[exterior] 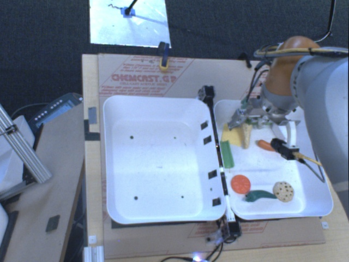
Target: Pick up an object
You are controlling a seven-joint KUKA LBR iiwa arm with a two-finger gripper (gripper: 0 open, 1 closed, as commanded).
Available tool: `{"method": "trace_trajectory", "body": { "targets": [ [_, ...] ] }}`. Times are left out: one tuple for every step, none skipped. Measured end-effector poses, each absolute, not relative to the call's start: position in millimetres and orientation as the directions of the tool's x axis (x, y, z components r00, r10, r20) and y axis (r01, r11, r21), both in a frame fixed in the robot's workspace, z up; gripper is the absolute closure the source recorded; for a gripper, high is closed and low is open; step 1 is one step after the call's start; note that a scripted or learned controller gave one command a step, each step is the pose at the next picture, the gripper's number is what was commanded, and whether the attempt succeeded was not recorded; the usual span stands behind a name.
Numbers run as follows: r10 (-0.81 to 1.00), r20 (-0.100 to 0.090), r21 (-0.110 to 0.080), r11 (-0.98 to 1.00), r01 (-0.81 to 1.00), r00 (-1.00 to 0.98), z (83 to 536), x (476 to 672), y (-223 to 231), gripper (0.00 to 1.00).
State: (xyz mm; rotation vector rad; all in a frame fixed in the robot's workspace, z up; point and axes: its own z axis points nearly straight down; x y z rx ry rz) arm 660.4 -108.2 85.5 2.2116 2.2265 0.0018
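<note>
Nearest the lens looms the grey arm (327, 108), its orange band (283, 64) bending down to the gripper (244, 123), which hangs low over the back left corner of the right bin (322, 201). Whether the gripper is open or closed cannot be told from this angle, and nothing shows as gripped. Directly under it lie a yellow block (233, 137) and a cream wedge (246, 138), touching each other; these look like the likeliest targets. By this showing the pick is not yet made: the approach seems done, while the closing and the lift remain. Just beyond, a green bar (226, 156) lies along the bin's left wall and an orange carrot-like piece (265, 144) sits to the other side. Toward the front rest a red disc (240, 184), a dark green piece (259, 195) and a speckled cookie (283, 191), near one another. The left bin (158, 162) adjoins it, holding no loose items. Both bins sit on a pale board with red print (142, 76) over the wooden bench (90, 162). Behind, a shiny square sheet (128, 15) lies on dark carpet (43, 37), and an aluminium rail (22, 152) leans at the left.
</note>
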Motion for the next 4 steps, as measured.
{"method": "trace_trajectory", "body": {
  "targets": [
    [1.0,0.0,-0.002,-0.003,1.0,0.003,84,606.6,-149,0.0],
    [1.0,-0.001,0.004,0.004,1.0,-0.004,96,610.3,-147,1.0],
    [1.0,0.002,-0.01,0.009,1.0,-0.009,84,658.0,-85,1.0],
    [1.0,0.0,0.009,0.008,1.0,-0.008,210,640.1,-51,1.0]
  ]
}}
